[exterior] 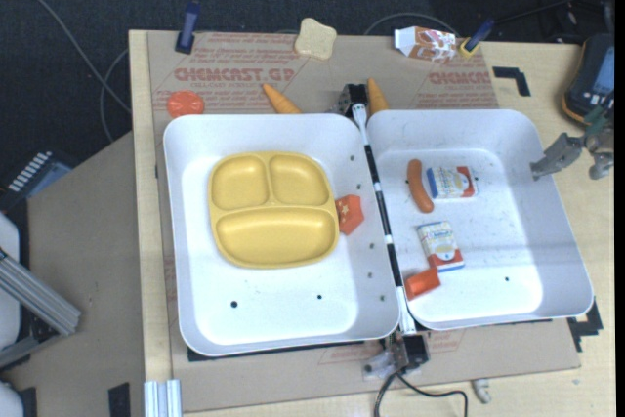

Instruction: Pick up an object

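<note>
Two white bins sit side by side: the left bin (195,308) bears a yellow divided plate (271,210) with a small red piece (350,213) at its right edge, while the right bin (547,249) holds a sausage (420,186), a small carton (451,182), a second carton (440,244) and an orange-red piece (422,283). The gripper (571,154) hangs at the right bin's far right rim, holding nothing, and whether it is apart or together I cannot tell. The sausage and first carton lie touching, so a descent there risks nudging both; the flat pieces could slip away.
</note>
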Robot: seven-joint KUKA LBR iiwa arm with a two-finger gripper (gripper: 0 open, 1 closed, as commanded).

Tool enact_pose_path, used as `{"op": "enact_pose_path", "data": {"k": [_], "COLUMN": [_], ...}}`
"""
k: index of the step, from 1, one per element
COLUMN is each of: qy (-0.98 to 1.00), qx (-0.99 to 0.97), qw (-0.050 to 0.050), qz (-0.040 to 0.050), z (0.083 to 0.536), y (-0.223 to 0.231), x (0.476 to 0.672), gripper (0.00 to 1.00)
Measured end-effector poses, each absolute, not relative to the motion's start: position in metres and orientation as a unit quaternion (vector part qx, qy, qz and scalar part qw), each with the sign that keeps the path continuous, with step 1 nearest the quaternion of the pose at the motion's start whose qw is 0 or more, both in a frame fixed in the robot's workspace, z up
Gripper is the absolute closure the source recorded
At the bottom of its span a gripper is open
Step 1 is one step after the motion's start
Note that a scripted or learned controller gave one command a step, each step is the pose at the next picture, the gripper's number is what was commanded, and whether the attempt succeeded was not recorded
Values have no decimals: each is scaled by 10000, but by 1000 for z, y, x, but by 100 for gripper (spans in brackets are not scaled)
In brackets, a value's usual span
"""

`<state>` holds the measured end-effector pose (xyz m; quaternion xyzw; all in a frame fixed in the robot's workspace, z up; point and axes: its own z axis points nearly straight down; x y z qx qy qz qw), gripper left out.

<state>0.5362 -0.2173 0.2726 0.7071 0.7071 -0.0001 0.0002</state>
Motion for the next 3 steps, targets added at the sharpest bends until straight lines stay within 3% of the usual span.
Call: {"op": "enact_pose_path", "data": {"k": [1, 2, 3], "qy": [7077, 7075, 7070], "qx": [7066, 7067, 7072], "qw": [-14, 4, -17], "qz": [-3, 10, -6], "z": [182, 93, 84], "y": [-155, -119, -95], "x": [539, 522, 482], "gripper": [0, 0, 0]}}
